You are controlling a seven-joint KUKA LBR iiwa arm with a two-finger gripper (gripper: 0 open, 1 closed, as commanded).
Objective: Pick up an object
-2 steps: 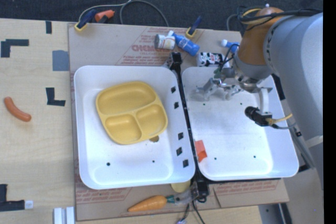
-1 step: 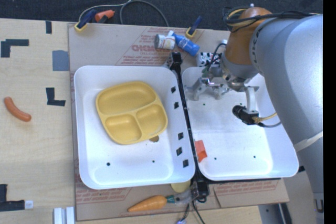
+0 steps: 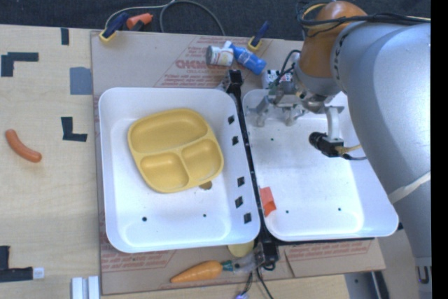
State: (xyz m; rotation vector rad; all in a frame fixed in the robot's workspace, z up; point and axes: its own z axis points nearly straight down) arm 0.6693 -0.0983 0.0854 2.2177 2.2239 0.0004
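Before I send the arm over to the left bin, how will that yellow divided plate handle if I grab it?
The yellow divided plate looks like stiff molded plastic, so it should probably keep its shape. It lies flat and wide in the left bin, so likely only its thin rim offers a hold. Gripped at one edge, it may tilt or slip.

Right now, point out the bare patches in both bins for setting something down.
Free: the right bin's floor, between the centre divider and its near rim. Also the left bin's near strip, below the yellow tray. Crowded: the right bin's far end, under the end effector.
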